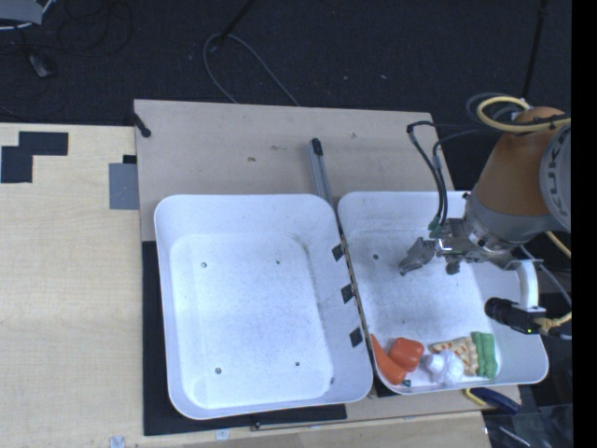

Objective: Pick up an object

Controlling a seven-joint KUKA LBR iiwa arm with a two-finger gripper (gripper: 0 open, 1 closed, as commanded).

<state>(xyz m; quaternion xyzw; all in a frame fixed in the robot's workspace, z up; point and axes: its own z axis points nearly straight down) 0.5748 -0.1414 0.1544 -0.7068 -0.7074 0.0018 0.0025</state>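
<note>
Gripper [431, 258] is hanging over the right bin [392, 217], finger state unclear, well apart from the orange toy [403, 353], white lump [438, 367] and green piece [485, 354] crowding its near edge.

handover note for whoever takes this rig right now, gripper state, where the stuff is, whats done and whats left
Gripper: over the middle of the right bin, nothing visible between its fingers; whether they are open or shut cannot be told from this view.
Objects: all bunched along the near edge of the right bin: an orange-red piece, a white lumpy item, a tan patterned item and a green piece.
Left bin: beside the right one, the two touching along the divider.
Done: no pick yet; the objects lie in the bin.
Left: move the gripper toward the near edge, come down on one object, close and lift.
</note>
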